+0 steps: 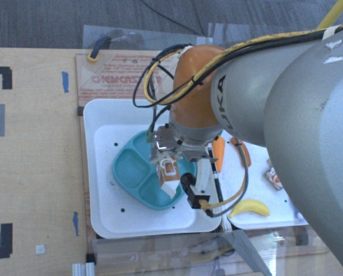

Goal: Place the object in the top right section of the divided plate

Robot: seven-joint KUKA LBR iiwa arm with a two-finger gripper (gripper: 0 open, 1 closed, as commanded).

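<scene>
Two white bins side by side. Left bin [102, 211] carries a teal divided plate [131, 174], tilted in view, three sections visible. Gripper [170, 174] hangs over the plate's right-hand side, wrist and orange band hiding much of the rim there. Just under the wrist: a small white-and-brown carton-like object [170, 180], probably the task's piece, low over or resting on the plate; contact unclear. Cannot tell how the jaws are set, or whether they hold it.

Handling, as a judgement: looks light, thin-walled, fairly stiff but crushable; grip the flat sides, gently.

Right bin [286, 214]: carrot [218, 151], an orange piece [244, 154] beside it, banana [251, 209] near the front.
</scene>
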